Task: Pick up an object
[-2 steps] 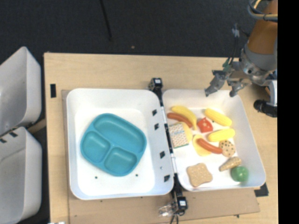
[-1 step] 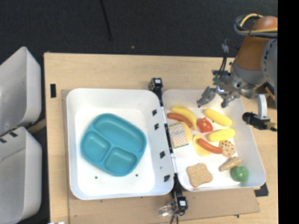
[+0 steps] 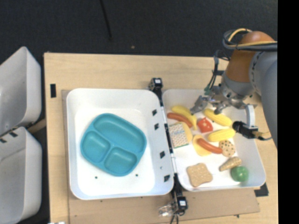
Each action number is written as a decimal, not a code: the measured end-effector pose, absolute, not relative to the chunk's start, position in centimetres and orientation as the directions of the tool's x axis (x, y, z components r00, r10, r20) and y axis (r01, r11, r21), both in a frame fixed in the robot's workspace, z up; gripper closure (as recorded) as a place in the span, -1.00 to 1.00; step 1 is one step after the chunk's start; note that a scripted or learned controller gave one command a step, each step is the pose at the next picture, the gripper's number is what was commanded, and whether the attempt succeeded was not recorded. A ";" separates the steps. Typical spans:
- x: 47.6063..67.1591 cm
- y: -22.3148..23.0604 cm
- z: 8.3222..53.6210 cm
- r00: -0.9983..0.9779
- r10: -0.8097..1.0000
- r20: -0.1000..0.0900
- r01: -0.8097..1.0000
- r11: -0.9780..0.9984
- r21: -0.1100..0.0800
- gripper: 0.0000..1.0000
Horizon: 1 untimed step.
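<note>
The right bin holds several toy foods. Among them are a yellow banana, a red sausage, a red tomato, a yellow piece and another yellow piece. My gripper hangs over the bin's far part, just above the tomato and the yellow piece. It is open, its fingers spread, with nothing between them.
Nearer the front of the right bin lie a speckled cracker, an orange sausage, a cookie, a bread slice, a tan wedge and a green ball. The left bin holds a blue divided plate.
</note>
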State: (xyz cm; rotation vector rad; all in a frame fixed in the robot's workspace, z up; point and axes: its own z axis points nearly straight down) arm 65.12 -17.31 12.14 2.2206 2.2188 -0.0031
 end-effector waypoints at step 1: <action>65.7 -17.7 11.1 0.000 1.000 -0.013 1.000 0.000 0.020 -1.00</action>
